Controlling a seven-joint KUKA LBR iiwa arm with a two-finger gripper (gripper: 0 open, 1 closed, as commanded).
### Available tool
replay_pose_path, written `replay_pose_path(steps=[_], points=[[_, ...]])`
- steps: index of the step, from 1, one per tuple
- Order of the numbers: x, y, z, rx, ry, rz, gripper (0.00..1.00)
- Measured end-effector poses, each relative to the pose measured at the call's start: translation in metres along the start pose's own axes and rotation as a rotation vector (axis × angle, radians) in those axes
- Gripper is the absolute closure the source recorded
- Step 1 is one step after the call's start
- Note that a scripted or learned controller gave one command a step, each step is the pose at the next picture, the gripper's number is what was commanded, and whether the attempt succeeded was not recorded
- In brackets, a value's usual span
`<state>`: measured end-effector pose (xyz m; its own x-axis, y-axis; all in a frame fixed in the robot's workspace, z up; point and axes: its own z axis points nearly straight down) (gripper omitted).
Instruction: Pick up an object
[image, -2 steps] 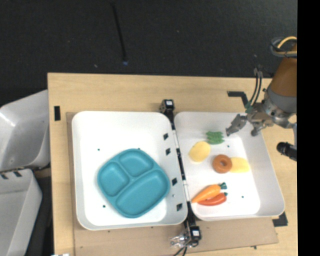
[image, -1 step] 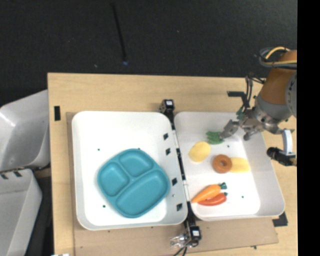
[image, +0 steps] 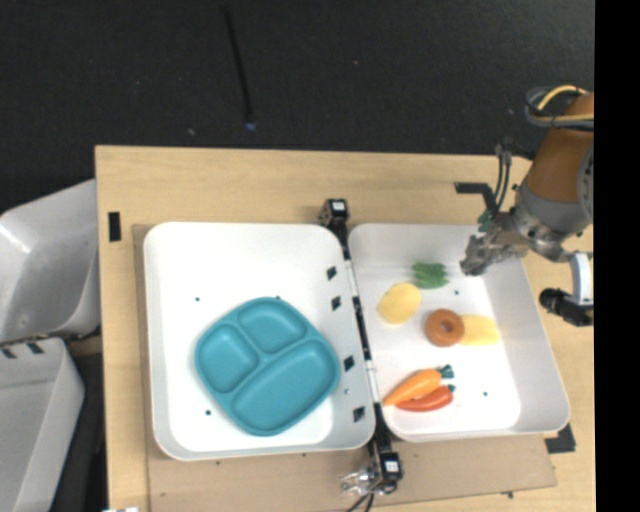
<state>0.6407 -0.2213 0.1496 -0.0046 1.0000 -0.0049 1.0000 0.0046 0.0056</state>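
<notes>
Gripper (image: 478, 256) above the right bin (image: 520, 400) — jaw state can't be told
Green toy (image: 430, 274) just left of it; donut (image: 444, 327) and yellow block (image: 480, 330) nearer the camera (untouched)

The grey arm with the orange band (image: 558, 170) is cut off at the right side. Its small dark gripper (image: 476, 258) is too blurry to make out.

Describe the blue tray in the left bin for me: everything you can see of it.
The blue tray is a teal, plastic-looking plate with rounded corners and three compartments: two smaller ones and one larger. It lies flat, right side up, turned at an angle, in the lower middle of the left bin. Nothing rests in it.
</notes>
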Motion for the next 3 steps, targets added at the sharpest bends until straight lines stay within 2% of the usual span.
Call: replay_pose_path(steps=[2,3], points=[[0.003,0.005,-0.091,-0.001,0.002,0.001,1.0],[0.002,0.006,-0.121,0.001,0.003,-0.001,1.0]])
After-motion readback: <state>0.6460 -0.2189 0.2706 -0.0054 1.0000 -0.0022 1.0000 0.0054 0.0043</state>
